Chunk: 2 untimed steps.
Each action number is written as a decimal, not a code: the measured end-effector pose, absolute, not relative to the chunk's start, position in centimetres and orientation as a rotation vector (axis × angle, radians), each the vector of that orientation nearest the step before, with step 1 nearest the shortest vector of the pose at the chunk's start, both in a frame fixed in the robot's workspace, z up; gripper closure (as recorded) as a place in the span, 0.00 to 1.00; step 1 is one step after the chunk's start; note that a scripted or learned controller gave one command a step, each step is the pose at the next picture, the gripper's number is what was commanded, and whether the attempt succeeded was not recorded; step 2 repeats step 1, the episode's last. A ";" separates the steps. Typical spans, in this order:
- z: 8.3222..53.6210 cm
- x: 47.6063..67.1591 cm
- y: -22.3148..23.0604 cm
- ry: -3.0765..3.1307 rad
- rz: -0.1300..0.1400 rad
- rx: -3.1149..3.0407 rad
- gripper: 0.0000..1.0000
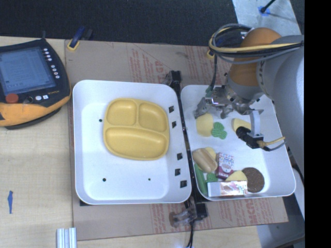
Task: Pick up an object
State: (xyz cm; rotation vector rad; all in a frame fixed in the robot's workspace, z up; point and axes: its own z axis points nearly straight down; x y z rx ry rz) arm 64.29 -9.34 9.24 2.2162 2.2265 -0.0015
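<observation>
**Claw hanging low over the crowded right bin**

The arm (258, 61) is reaching in from the right and holding the claw (223, 106) just above the far end of the right bin (276, 187), where the toy food is lying. Whether the claw is spread or pressed together I cannot tell; nothing is showing between its parts. Right beneath its near edge a pale yellow piece (205, 124) is sitting, touching a small green piece (219, 131); these are the likeliest targets. Nearer the camera a bread roll (205, 159), a red-and-white packet (226, 165) and a brown cookie (253, 179) are lying bunched together. The left bin (88, 138) is carrying a yellow divided plate (137, 128), probably waiting as a drop spot. A teach pendant (28, 79) is resting on the desk (36, 190), well apart.
</observation>
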 end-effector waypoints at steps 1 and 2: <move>9.2 63.4 -9.8 2.228 -0.006 2.219 0.00; 9.2 63.4 -9.8 2.228 -0.006 2.219 0.00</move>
